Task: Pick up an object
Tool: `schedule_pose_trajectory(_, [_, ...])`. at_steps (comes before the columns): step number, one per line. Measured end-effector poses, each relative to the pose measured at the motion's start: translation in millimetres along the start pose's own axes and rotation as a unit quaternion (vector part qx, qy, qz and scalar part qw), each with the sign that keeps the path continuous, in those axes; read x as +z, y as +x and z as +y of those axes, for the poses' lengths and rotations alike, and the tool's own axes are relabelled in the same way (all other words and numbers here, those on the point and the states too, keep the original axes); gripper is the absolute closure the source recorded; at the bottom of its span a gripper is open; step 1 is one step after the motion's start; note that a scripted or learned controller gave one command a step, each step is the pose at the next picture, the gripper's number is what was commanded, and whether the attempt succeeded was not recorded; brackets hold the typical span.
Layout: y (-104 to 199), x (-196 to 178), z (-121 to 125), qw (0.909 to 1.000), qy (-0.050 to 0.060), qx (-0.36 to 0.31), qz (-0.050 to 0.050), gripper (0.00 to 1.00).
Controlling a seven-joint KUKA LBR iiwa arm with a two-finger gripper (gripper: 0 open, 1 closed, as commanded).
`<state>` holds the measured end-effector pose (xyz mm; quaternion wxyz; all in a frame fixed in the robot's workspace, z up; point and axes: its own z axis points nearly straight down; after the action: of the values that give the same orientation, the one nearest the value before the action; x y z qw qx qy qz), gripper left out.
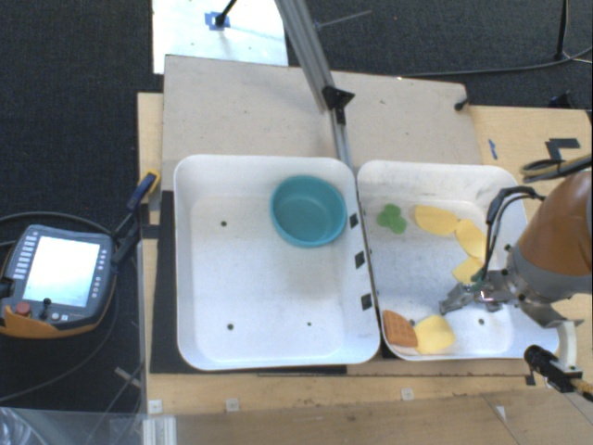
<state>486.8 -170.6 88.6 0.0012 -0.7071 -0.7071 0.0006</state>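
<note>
Pincer (460, 298) sits low in the right bin (435, 176), near its front edge; I cannot tell its state. Just beside it I see yellow pieces (468, 270), and a yellow piece (434, 335) touching an orange one (399, 328) at the front-left corner. A teal bowl (309, 210) occupies the left bin (204, 276).

Both white bins (199, 248) look like smooth moulded plastic, faintly speckled; the teal bowl (309, 211) has a soft matt sheen; the bench (278, 100) beneath is pale bare board, dull and unvarnished. The yellow pieces (435, 219) seem smooth plastic; the arm's orange band (561, 239) is glossy; the slanting pole (301, 31) looks like brushed metal.
</note>
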Motion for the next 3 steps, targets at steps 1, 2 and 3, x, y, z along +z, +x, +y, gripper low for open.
schedule_pose_trajectory(1, [-0.3, -12.1, 1.1, 1.0000, -0.002, 0.000, -0.001, 1.00])
schedule_pose_trajectory(2, [1.0, -74.7, 3.4, 1.0000, -0.004, -0.001, -0.001, 1.00])
schedule_pose_trajectory(3, [8.1, -126.7, -2.9, 1.0000, -0.004, -0.001, -0.001, 1.00])
